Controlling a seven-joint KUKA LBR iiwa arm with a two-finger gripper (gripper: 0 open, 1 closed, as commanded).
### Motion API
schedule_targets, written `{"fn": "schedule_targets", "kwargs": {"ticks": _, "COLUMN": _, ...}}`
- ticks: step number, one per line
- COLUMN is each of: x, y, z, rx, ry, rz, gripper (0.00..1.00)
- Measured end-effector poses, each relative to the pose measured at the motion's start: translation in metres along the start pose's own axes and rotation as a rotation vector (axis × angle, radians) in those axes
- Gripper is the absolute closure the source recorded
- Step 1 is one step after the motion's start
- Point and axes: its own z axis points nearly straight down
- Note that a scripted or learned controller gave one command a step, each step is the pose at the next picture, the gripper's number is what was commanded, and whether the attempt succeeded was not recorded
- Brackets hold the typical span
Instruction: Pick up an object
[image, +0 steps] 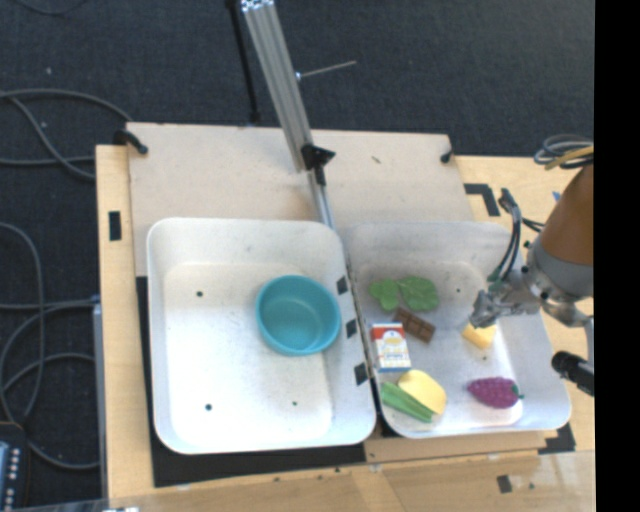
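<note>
1. A yellow wedge-shaped toy (481, 336), perhaps a cheese piece, is lying in the right bin (455, 245) near its right wall, with no clear long axis readable.
2. The gripper (487, 312) is hanging just above the wedge's upper edge; contact cannot be told.
3. The grey arm (560, 262) with its orange band is reaching in from the right.
4. A purple grape bunch (494, 392) is lying below the wedge, its long axis running left to right.
5. A brown chocolate bar (414, 325), green leaf (405, 293), small carton (391, 347) and yellow corn cob (416, 394) are sitting further left.
6. A blue bowl (298, 315) is sitting upright in the left bin (200, 250).
7. Both bins are resting on a pale wooden bench (250, 170) over dark carpet (120, 60) with cables.
</note>
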Motion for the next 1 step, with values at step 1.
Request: {"fn": "schedule_targets", "kwargs": {"ticks": 1, "x": 0.0055, "y": 0.0053, "z": -0.0616, "rx": -0.004, "ry": -0.001, "rz": -0.009, "gripper": 1.0}}
